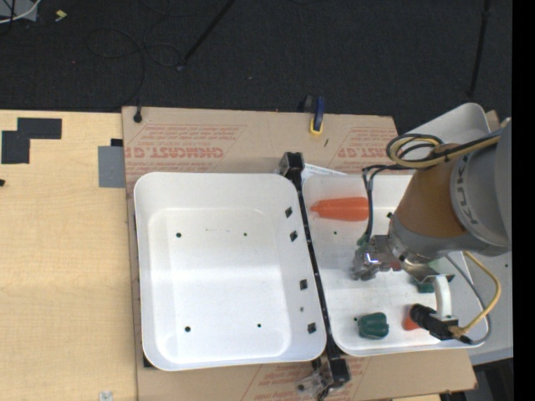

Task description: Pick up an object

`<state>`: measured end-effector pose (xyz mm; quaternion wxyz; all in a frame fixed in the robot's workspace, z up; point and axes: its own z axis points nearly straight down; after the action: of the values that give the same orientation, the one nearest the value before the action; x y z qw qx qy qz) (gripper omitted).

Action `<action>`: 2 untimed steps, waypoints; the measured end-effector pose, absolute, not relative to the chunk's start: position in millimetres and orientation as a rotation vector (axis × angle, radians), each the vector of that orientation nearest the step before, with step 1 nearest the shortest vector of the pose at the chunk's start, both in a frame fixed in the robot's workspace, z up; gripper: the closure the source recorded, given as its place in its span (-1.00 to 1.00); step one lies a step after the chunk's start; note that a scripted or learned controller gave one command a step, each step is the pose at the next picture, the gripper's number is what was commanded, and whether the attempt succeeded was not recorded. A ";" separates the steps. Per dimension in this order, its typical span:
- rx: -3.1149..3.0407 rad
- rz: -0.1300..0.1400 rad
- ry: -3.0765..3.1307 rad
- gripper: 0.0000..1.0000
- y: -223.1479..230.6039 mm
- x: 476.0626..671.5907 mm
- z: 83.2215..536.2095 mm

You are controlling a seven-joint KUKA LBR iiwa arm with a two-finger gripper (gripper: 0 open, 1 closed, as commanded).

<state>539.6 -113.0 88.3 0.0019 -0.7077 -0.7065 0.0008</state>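
In the right bin [334,307] lie an orange carrot-shaped object [341,209] near the back, a dark green block [373,326] near the front, and a small red piece [410,321] partly hidden by the arm's cabling. My gripper [365,266] hangs low over the bin's middle, between the orange object and the green block, apart from both. The arm's orange band [428,197] and grey body cover the bin's right part. Nothing shows between the fingers.
The left bin [150,224] stands beside the right one, split from it by a black clipped divider [303,257]. Both rest on a cardboard sheet [217,144] on the wooden bench. A blue and yellow clamp [317,115] sits at the cardboard's back edge.
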 end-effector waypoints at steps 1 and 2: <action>-2.221 -0.002 -2.226 1.00 -126.9 615.8 88.1; -2.217 0.003 -2.222 -1.00 -126.3 612.7 87.3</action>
<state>612.7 -126.3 87.3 0.0012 -0.7063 -0.7079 0.0011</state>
